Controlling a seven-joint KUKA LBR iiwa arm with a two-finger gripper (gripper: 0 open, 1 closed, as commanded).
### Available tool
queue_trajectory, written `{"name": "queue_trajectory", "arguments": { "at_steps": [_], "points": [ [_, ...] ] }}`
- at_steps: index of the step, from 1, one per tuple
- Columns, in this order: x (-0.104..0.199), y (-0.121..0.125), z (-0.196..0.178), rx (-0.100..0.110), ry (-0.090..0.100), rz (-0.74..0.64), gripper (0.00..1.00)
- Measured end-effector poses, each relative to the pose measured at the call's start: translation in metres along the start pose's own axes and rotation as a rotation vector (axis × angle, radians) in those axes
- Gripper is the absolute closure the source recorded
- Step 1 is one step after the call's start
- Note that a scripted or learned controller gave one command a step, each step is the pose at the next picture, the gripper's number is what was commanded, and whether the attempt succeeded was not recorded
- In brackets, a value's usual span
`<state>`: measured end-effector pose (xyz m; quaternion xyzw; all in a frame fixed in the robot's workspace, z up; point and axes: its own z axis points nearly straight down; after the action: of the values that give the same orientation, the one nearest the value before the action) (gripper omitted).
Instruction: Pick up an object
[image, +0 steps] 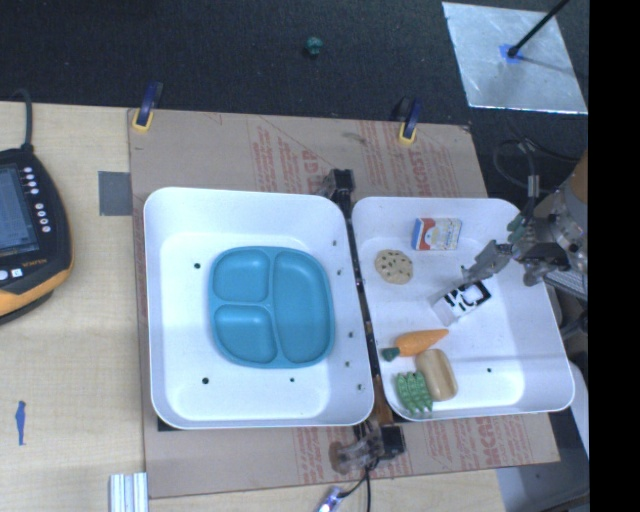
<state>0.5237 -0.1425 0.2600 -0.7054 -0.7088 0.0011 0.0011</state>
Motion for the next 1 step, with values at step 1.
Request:
{"name": "queue_trajectory", "arguments": {
  "at_steps": [1],
  "points": [
    [-0.015, 0.0523, 0.1503, -0.02, -0.01, -0.002, 0.0]
  ]
}}
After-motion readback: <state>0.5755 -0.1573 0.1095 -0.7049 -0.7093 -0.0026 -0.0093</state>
